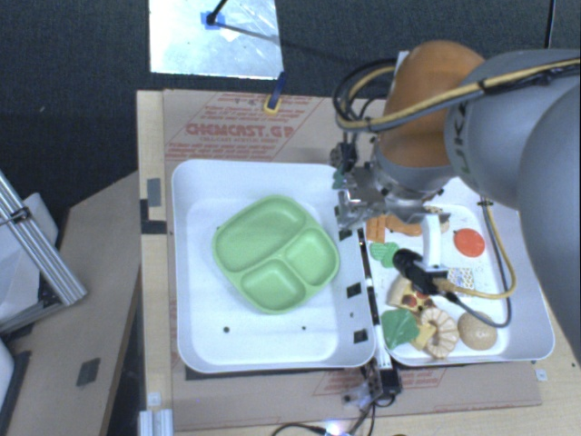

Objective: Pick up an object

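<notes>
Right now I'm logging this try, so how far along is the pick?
Done: the grey arm with the orange band has reached over the right white bin. In hand: nothing visibly; its gripper sits low above the small food toys, which lie on the bin floor. Left: grasp and lift one. The green divided plate lies untouched in the left white bin.

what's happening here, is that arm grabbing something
A grey robot arm reaches in from the right and hangs over the right bin, near the divide between the two white bins. That bin holds a jumble of small toy foods, among them a red disc, a tan round piece and a green leafy piece. The left bin holds a green divided plate. The arm's wrist covers the gripper, so no grasp can be confirmed.
</notes>
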You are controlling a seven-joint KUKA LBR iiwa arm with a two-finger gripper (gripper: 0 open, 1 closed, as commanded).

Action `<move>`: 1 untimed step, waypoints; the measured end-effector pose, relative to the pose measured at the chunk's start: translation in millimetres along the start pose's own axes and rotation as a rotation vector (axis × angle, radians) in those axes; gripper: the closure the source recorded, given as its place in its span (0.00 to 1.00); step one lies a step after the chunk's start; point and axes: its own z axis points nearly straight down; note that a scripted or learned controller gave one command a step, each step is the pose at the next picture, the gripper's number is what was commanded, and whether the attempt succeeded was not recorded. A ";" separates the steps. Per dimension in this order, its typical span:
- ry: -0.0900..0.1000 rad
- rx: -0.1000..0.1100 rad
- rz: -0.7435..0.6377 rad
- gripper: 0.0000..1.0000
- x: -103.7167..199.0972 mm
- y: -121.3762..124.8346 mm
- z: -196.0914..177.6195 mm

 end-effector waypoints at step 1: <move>-0.003 -0.001 0.011 1.00 -16.0 8.6 8.1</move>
